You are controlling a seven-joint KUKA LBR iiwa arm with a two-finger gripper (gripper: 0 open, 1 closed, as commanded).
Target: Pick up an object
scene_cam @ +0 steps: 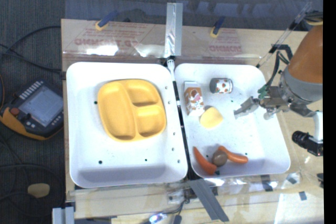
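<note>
The right bin [270, 136] holds several small objects. A white and orange carton [193, 98] lies near its left wall, with a small grey can [221, 86] on its side behind it. A pale yellow lump [211, 118] sits in the middle. At the front are an orange carrot-like piece [203, 161], a brown ball [219, 157] and an orange sausage shape [234, 156]. My gripper [245, 108] hangs over the right half of this bin, to the right of the yellow lump and apart from it. Nothing shows in its grasp.
The left bin [84, 155] holds a yellow divided plate [131, 108]. A metal strip [174, 29] stands behind the seam between the bins. A teach pendant [34, 110] lies on the floor at the left. Cables [281, 55] run by the arm at the right.
</note>
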